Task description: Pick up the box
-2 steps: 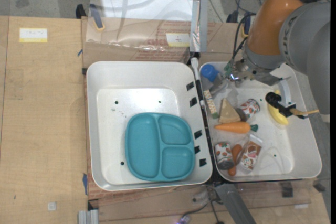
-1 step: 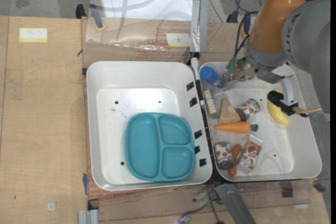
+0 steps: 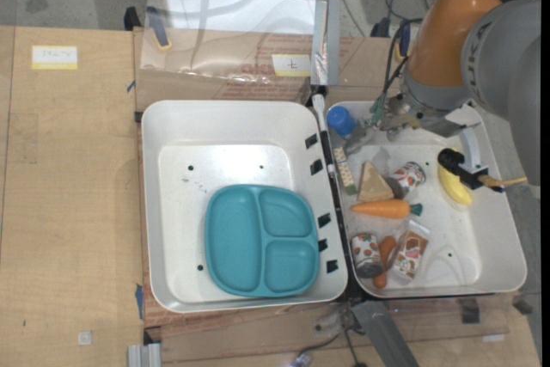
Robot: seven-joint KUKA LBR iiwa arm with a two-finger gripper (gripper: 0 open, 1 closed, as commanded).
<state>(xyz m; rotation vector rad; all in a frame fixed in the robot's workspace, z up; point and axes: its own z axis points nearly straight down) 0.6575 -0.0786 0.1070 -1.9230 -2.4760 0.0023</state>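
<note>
Your box [image 3: 412,254], a small red-and-white carton, lies near the lower edge of the right bin [image 3: 507,266], in the lower right of the frame, tilted slightly. Just left of it is a small orange piece [image 3: 388,248], and beside that a printed can [image 3: 365,251] close to the bin's left wall. Above them a carrot [image 3: 381,209] lies crosswise, with a tan wedge [image 3: 373,182] touching its upper side and a second can [image 3: 409,177] to the wedge's right. A narrow patterned pack [image 3: 345,169] runs along the bin's left wall. A banana [image 3: 455,189] sits toward the right side.

You will find the tool [image 3: 376,125] at the upper left of that bin, near a blue round thing [image 3: 340,120] and well apart from the box. From this angle you cannot tell whether the tool is apart or together, and nothing is seen held in it.

The left bin [image 3: 163,185] holds a teal divided plate [image 3: 260,241] in its lower half. Both bins rest on the wooden worktop [image 3: 60,202].
</note>
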